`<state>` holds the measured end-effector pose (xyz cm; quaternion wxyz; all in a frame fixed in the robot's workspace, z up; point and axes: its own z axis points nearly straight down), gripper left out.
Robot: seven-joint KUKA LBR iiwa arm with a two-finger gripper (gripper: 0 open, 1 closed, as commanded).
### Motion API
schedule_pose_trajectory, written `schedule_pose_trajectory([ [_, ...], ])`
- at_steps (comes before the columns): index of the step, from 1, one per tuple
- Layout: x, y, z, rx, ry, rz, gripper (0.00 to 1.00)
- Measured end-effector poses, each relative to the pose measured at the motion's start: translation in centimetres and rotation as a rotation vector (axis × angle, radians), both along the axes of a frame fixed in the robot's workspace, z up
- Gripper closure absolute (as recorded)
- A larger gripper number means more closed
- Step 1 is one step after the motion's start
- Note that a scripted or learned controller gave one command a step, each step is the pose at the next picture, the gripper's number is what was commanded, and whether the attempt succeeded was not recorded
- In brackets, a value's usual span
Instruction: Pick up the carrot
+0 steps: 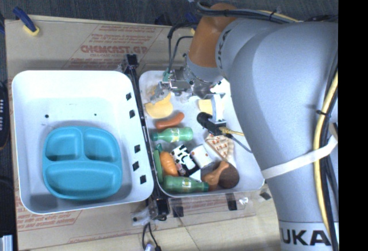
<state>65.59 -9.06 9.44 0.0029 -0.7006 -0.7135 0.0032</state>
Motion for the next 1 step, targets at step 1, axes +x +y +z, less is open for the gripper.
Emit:
schedule_pose_trajectory([
  [1, 0.03, 0.00, 1.13, -0.002, 0.003, 0.009, 1.00],
])
